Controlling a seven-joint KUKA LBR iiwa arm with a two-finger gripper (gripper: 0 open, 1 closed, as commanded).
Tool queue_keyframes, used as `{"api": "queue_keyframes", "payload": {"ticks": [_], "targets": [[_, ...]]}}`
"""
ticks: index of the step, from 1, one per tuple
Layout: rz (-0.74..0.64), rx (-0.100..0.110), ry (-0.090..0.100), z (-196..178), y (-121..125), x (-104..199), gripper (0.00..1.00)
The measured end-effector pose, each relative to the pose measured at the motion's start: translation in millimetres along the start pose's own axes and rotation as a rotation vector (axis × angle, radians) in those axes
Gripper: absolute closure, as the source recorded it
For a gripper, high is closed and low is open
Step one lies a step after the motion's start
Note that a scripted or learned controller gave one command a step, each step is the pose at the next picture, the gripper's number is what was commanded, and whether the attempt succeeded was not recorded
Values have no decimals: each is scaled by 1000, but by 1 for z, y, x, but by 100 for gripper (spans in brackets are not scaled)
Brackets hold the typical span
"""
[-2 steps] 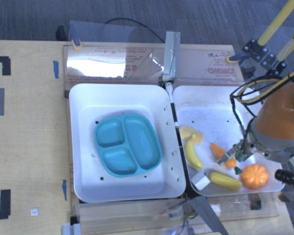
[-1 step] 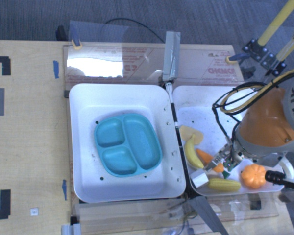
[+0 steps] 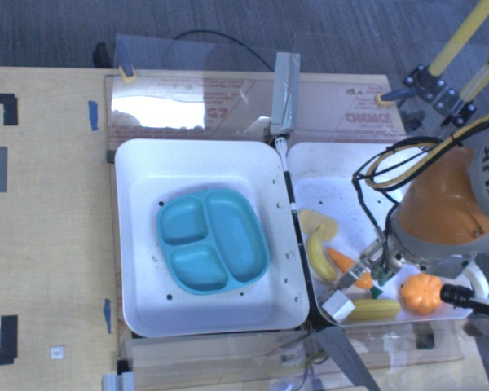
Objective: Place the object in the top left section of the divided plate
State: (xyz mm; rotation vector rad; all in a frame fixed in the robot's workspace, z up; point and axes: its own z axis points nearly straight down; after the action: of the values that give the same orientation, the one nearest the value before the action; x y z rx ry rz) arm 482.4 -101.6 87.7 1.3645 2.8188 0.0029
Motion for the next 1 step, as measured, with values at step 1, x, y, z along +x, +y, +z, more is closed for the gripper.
{"api": "queue_keyframes", "payload": {"ticks": [1], "targets": [[-472,-2,2,-99,35,44,0]]}}
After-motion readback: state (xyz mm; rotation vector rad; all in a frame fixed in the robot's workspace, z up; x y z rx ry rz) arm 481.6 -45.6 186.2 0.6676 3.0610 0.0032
